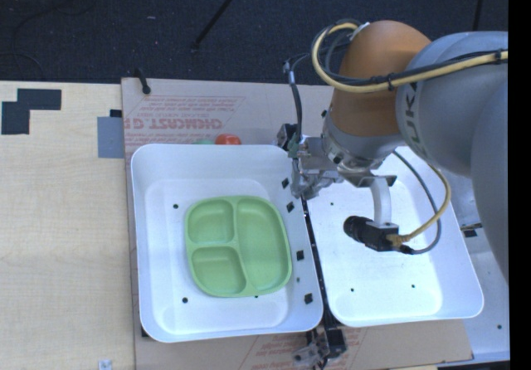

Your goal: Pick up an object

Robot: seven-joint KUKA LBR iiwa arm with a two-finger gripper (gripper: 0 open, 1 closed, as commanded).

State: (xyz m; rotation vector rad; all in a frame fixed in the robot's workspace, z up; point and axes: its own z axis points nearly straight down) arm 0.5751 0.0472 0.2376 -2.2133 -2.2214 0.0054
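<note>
Two shallow white bins are sitting side by side on the bench in front of me. The left bin (pixel 158 194) is holding one thing that I can count: a single pale green plate (pixel 238 245) with three compartments, lying flat on the bin floor toward its middle and right side, its long edge tilted a little against the bin walls. That green tray is the only object I am seeing to pick up. The right bin (pixel 390 294) is showing bare white floor with a few small dark dots, plus a black fitting with a yellow cable hanging over it from my wrist.

My arm (pixel 390 70) is reaching in from the right, its orange band bulging above the wrist. My gripper (pixel 305 180) is hovering over the seam where the two bins meet, near the upper right corner of the left bin and apart from the plate. From this angle I cannot tell how it is set.

One small orange-red item (pixel 227 141) is peeking out just behind the left bin's far wall.
</note>
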